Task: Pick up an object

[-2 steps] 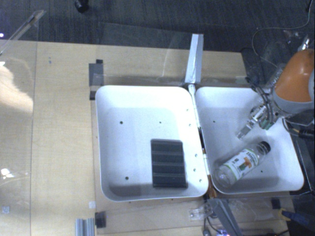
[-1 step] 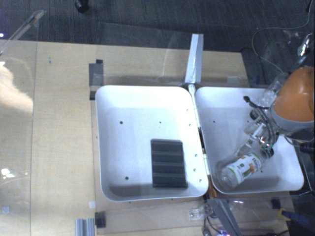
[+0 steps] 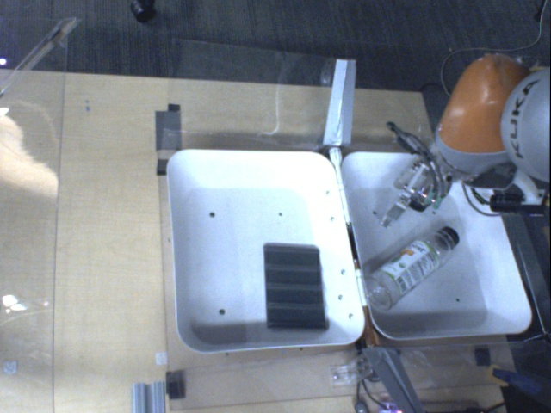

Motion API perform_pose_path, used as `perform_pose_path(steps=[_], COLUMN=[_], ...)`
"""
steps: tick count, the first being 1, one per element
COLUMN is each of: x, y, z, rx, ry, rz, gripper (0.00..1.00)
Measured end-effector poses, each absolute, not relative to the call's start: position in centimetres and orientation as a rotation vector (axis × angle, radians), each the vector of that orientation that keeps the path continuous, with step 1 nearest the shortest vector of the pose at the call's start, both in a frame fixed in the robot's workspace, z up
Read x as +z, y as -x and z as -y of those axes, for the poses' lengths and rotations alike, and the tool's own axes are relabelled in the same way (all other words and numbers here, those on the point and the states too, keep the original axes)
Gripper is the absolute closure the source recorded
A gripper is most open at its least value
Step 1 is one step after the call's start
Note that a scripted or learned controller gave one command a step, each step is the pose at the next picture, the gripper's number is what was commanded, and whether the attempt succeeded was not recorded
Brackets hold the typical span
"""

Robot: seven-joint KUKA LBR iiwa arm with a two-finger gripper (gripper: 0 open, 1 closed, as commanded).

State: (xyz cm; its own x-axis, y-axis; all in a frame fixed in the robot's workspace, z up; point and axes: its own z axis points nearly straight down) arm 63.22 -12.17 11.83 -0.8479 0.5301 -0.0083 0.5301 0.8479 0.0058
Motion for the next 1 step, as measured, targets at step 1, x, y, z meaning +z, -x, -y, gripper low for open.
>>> perform_pose_path(steps=[1], x=[8.84], y=[-64.84], z=[12.35], rx=[0.006], ry=[-1.252], rz=[-2.87], gripper=[0.0])
